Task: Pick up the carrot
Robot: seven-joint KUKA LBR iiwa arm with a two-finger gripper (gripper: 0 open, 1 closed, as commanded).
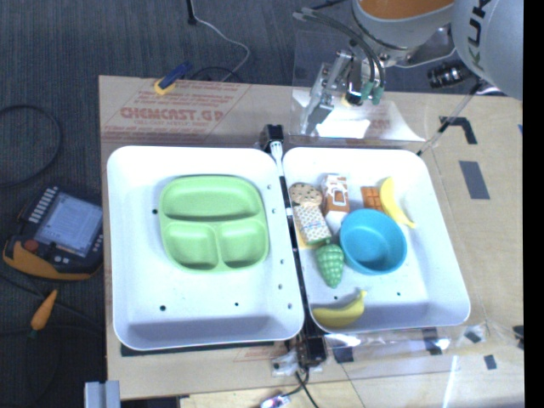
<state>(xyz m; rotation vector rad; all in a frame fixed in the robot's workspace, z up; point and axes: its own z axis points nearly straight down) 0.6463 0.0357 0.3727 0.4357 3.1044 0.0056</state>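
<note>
Gripper (pixel 330 99) hangs beyond the right bin's (pixel 429 274) far rim; whether it is released or clenched cannot be told. The presumed carrot (pixel 371 196), an orange piece, sits hemmed in by blue bowl (pixel 374 243), banana (pixel 393 201) and small box (pixel 337 192). Risk: the close neighbours block or deflect the grasp.

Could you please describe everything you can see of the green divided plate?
The green plate is a rounded rectangle of pale, matte, plastic-looking material. Raised ridges split it into three compartments: one wide one on the far side and two smaller ones nearer the camera. It lies flat and right way up near the middle of the white bin on the view's left, resting on that bin's floor.
</note>
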